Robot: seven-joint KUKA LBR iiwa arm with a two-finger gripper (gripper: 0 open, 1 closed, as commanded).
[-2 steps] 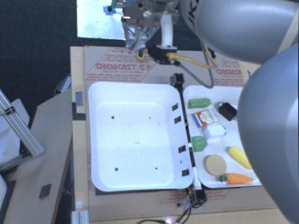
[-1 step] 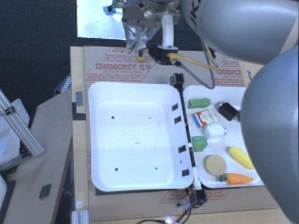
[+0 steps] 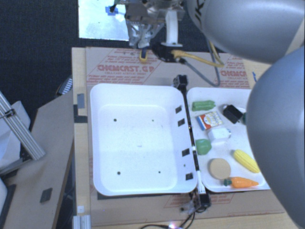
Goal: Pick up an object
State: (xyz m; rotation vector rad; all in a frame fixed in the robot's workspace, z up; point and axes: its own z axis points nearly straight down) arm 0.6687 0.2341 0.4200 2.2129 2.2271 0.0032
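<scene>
While my arm point(image 3: 238, 18) reaches in from the right and covers the right bin's point(image 3: 221, 101) right edge, my gripper point(image 3: 139, 41) hangs high over the bench's point(image 3: 124, 68) far edge, beyond the left bin's point(image 3: 93, 142) far right corner. Whether it is spread or pressed together I cannot tell from this angle, and I see nothing held in it. A yellow cable point(image 3: 200, 58) trails from below it across the bench's far edge.

Everything I could pick up lies in the right bin, well apart from my gripper. A green pod point(image 3: 203, 105) sits near the bin's far left corner, with a black block point(image 3: 232, 113) to its right. Just nearer than the pod lies a small box point(image 3: 210, 120) in red, white and blue, and a white block point(image 3: 219, 134) touches its near side. A green lump point(image 3: 203, 147) rests against the bin's left edge, just beside the white block. Toward the near edge sit a tan disc point(image 3: 220, 168) and, to its right, a yellow corn cob point(image 3: 245, 160). A carrot point(image 3: 243, 182) lies along the near edge, its green end just beside the disc.

Black clips point(image 3: 181, 123) line the edge where the two bins meet.
</scene>
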